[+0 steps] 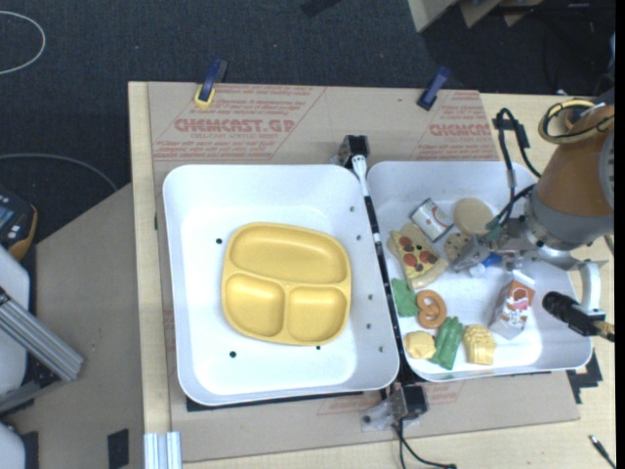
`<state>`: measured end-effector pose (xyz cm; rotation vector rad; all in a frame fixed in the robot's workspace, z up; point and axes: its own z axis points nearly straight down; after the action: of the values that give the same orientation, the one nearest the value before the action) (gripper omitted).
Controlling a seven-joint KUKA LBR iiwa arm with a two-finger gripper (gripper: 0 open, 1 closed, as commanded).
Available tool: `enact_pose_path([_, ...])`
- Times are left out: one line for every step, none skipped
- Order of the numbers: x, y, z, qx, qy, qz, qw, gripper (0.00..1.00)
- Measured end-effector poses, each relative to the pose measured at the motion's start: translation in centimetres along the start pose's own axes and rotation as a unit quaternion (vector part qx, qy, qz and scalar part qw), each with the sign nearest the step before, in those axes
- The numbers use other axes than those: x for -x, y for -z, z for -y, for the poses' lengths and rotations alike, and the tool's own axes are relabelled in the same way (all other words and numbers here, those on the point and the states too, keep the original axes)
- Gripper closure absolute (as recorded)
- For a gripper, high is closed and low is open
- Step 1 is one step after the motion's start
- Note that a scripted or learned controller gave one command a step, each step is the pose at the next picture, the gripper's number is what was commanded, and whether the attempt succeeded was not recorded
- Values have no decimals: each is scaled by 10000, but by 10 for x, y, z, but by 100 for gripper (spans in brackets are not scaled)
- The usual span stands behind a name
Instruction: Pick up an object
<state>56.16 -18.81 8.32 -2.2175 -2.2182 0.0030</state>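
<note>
The gripper (pixel 469 252), its grip state hard to tell, hovers beside the pizza slice (pixel 418 258), a light, stiff-looking toy best pinched across its edges.

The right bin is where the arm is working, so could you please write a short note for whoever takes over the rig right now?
Gripper: low in the right bin, among the toys; finger state unclear, nothing visibly held.
Things: pizza slice, pretzel, green piece, small carton and yellow pieces all lie in the right bin. The yellow divided plate sits in the left bin.
Done: arm lowered into the bin.
Left: grasp one object and lift it.
</note>
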Motion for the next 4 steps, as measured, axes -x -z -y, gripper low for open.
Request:
enact_pose_path([0, 12, -1, 21, -4, 9, 10000, 100])
enact_pose_path([8, 64, 6, 59, -8, 30, 10000, 100])
enact_pose_path([-2, 119, 3, 66, 8, 26, 10000, 100])
enact_pose_path([-2, 144, 2, 53, 5, 24, 10000, 100])
